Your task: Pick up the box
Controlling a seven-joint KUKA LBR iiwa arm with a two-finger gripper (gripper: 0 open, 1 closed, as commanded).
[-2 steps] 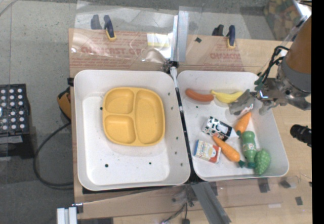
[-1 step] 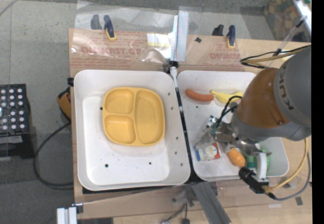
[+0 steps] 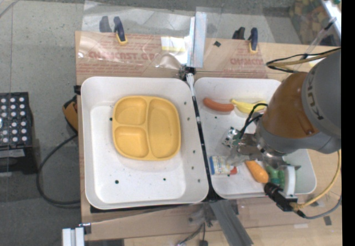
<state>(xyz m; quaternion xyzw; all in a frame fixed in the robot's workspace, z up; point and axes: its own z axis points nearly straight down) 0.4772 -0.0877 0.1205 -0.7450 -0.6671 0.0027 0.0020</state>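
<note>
**Box not yet lifted**

The small white printed cardboard box (image 3: 220, 166) lies flat at seven o'clock in the right shallow white plastic bin (image 3: 288, 189), against its left wall. The metal two-finger gripper (image 3: 242, 147) hovers at the box's one o'clock; I cannot tell whether it is open. An orange plastic carrot (image 3: 257, 171) crowds the box's right; the near rim is close.

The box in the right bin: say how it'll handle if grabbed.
The box lies flat by the bin wall, so probably stiff, light, unlikely to roll. Its low profile may let fingers slip over it. The carrot alongside could get nudged.
</note>
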